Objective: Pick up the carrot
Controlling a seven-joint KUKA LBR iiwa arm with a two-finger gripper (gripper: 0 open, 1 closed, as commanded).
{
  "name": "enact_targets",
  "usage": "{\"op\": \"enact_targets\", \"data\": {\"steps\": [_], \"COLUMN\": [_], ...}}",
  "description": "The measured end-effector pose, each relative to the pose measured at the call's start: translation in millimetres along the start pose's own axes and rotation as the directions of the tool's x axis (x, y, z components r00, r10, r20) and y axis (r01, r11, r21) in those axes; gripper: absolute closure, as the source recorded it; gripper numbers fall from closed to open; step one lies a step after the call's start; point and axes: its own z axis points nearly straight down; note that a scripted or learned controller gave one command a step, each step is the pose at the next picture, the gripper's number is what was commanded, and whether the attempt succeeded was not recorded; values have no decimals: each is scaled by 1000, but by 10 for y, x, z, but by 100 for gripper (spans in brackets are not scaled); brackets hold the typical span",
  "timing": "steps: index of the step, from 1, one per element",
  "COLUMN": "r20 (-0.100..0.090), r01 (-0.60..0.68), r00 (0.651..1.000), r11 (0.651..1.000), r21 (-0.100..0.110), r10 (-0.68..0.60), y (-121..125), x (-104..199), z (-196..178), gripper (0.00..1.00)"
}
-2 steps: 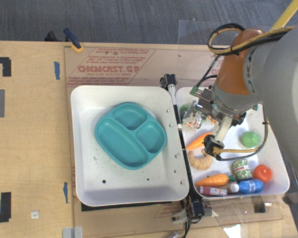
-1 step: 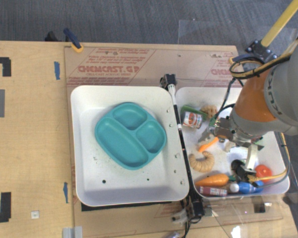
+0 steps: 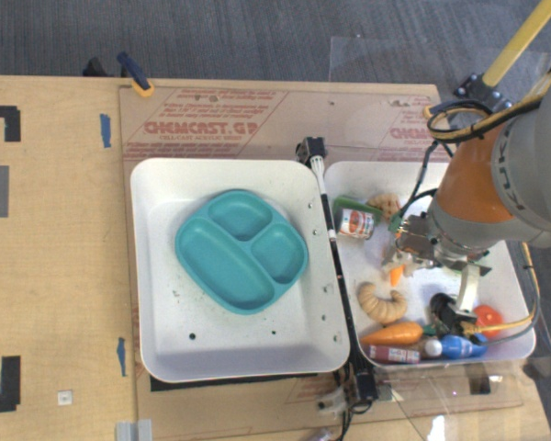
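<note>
The carrot [image 3: 395, 333] lies flat near the front wall of the right bin [image 3: 519, 274], orange with its darker end to the left. My gripper [image 3: 410, 256] hangs over the middle of that bin, behind the carrot and apart from it. The grey wrist with its orange band covers most of the gripper from above. A small orange bit [image 3: 397, 273] shows just below the gripper; I cannot tell what it is.
A croissant [image 3: 382, 301] lies just behind the carrot. A red bottle [image 3: 397, 355] and a blue item [image 3: 456, 345] lie in front of it, with a red-orange ball [image 3: 488, 318] to the right. A can [image 3: 354, 221] lies at the back left. The left bin [image 3: 151, 274] holds a teal divided plate [image 3: 241, 249].
</note>
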Motion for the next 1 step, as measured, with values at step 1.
{"op": "enact_targets", "data": {"steps": [1], "r20": [-5], "r01": [-226], "r00": [974], "r11": [974], "r21": [-2], "r10": [226], "y": [102], "x": [813], "z": [-1156], "gripper": [100]}}
